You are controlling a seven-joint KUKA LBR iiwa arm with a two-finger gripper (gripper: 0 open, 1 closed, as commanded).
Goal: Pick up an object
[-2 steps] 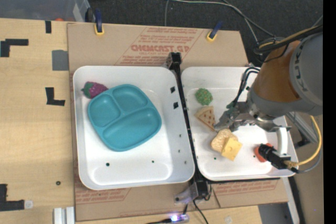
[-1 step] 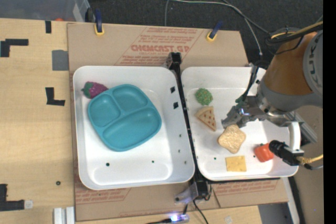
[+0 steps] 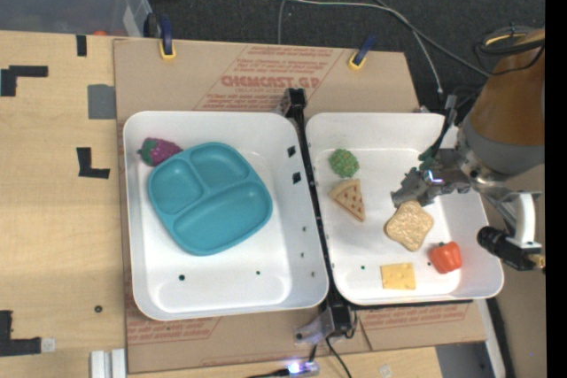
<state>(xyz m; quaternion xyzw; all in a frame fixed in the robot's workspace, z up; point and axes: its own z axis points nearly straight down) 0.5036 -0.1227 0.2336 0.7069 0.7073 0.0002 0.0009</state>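
While finger spacing cannot be told, gripper [image 3: 416, 188] is seen just above round, speckled bread slice [image 3: 408, 226] in right bin [image 3: 390, 124].

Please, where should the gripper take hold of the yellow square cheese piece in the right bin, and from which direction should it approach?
The yellow square cheese piece lies flat on the right white bin floor. Probably best to come straight down from above and close on two opposite straight edges. Its left and upper sides look free; the red pepper toy sits off to its right.

Tray [image 3: 211, 199] in left bin [image 3: 151, 279], cracker [image 3: 409, 226] in right bin [image 3: 372, 133]
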